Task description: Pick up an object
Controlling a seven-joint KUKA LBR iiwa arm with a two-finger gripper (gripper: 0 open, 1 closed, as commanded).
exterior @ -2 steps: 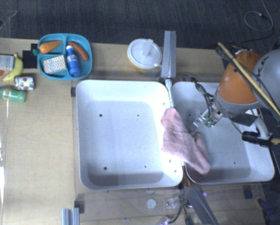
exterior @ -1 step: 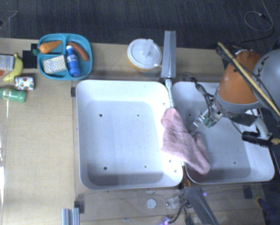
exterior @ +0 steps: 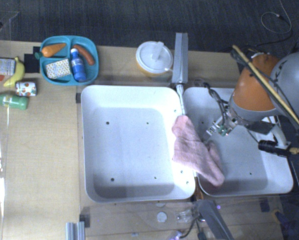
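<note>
The pink cloth [exterior: 195, 149] lay draped over the shared wall between the left bin [exterior: 89, 134] and the right bin [exterior: 269, 186], most of it sagging into the right one — not yet lifted, so the pick was still to be done. The gripper [exterior: 218, 129] hung low in the right bin, just beside the cloth's upper right edge, seemingly poised for a grasp. At this slant its tip was small and cluttered — whether it stood apart or together could not be told.
</note>
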